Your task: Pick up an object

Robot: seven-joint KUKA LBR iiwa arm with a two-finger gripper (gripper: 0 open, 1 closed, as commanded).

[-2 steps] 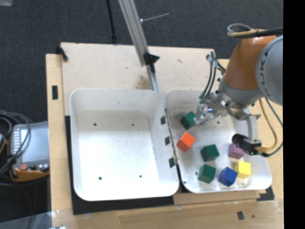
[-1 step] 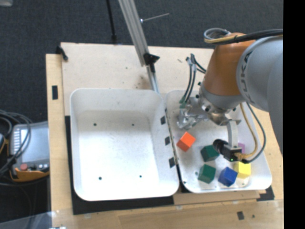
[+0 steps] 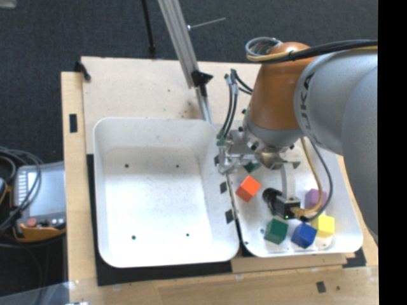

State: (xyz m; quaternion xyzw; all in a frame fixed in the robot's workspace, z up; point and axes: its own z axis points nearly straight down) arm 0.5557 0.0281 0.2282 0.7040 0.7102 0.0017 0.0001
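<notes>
My gripper [image 3: 253, 165] hangs over the upper left part of the right bin [image 3: 346, 230], under the orange wrist band. Just below it in the view is an orange cube [image 3: 248, 187], tilted on a corner; I cannot tell whether the gripper touches it. A small dark green piece [image 3: 252, 167] shows at the gripper's underside. Along the bin's near side lie a green cube [image 3: 276, 230], a blue cube [image 3: 304, 234] and a yellow cube [image 3: 325, 225]. A purple block [image 3: 313, 198] sits behind them, partly behind a cable.
The left bin [image 3: 108, 170] lies beside the right one, their rims meeting near the gripper. A slanted aluminium post [image 3: 181, 37] rises behind the bins. A black part [image 3: 275, 200] and cables hang from the wrist over the right bin.
</notes>
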